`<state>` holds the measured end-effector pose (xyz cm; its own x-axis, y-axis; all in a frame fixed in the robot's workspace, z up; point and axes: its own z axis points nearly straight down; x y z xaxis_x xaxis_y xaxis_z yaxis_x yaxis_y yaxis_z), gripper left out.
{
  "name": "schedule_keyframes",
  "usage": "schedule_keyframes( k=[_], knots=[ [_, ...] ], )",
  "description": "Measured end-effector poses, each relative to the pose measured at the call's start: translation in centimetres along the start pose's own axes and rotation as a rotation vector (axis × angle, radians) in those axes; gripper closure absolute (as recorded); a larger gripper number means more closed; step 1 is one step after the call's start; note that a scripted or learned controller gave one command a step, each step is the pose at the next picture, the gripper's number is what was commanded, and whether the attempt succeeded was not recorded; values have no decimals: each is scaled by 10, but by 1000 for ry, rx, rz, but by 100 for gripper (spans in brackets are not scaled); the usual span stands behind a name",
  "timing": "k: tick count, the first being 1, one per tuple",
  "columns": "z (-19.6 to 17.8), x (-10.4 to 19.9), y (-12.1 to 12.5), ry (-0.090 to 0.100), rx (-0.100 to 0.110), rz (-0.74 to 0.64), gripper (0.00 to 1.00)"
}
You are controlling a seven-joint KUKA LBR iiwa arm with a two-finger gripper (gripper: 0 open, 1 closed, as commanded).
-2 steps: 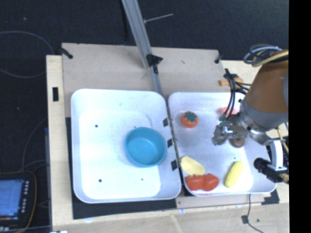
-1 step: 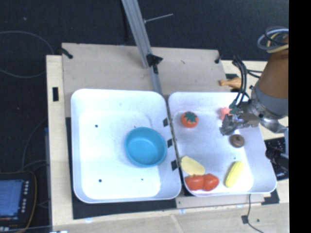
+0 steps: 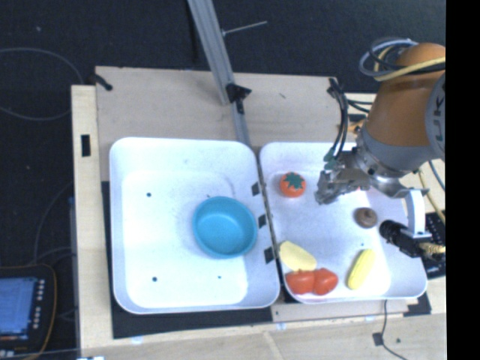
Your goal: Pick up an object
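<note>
Gripper [image 3: 328, 191] is seen low over right bin [image 3: 334, 154], beside tomato [image 3: 292, 184]; whether fingers are open or shut can't be told. Nothing is seen held. Tomato is judged the nearest pick, w/ brown piece [image 3: 365, 217] close by. Approach should be centred over the tomato, then lowered straight.

Two white bins [image 3: 135, 163] were seen. A blue bowl [image 3: 224, 226] was shown at centre; at lower right, an orange-red tomato [image 3: 292, 185] topped green, a brown piece [image 3: 365, 217], two yellow items [image 3: 361, 268] and a red pepper [image 3: 312, 281].
</note>
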<state>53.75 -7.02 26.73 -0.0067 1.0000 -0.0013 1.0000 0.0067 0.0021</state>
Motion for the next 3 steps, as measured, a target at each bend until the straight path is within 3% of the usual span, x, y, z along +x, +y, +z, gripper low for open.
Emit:
schedule_keyframes(
  k=[1, 3],
  knots=[
    [2, 43, 34, 2, 1, -1, 100],
    [-1, 138, 78, 2, 2, -1, 100]
  ],
)
